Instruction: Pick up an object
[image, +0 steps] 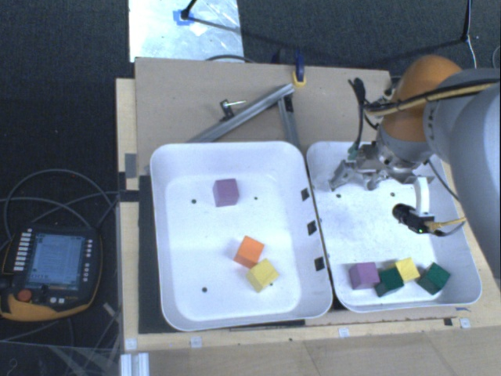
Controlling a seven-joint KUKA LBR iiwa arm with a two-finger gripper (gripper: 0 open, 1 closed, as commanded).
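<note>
Bench surface (235, 351) ran pale wood along the near edge, w/ dark carpet beyond and a teach pendant (51, 269) lying off to the view's left. Nearest the camera in the right bin (470, 288) sat a tight row: purple cube (363, 274), dark green cube (388, 281), yellow cube (407, 269), another green cube (433, 277), the middle ones touching or nearly so. Left bin (172, 171) held a yellow block (262, 274) touching an orange block (249, 251), and a purple block (225, 192) alone further back.

Gripper (368, 177) hung over the far part of the right bin, well apart from the cube row; nothing was seen between its fingers, and whether they were spread or closed couldn't be told from this angle.

Judgement: approach phase, no grasp yet. To do it well, prob. best to pick an end cube of the row, e.g. the purple one, since its outer side was free; fingers should straddle faces not pressed against a neighbour. Descend straight, centred, then close. Bin wall near the row could foul a finger.

Furthest back lay a metal bar (250, 116) on the board.
</note>
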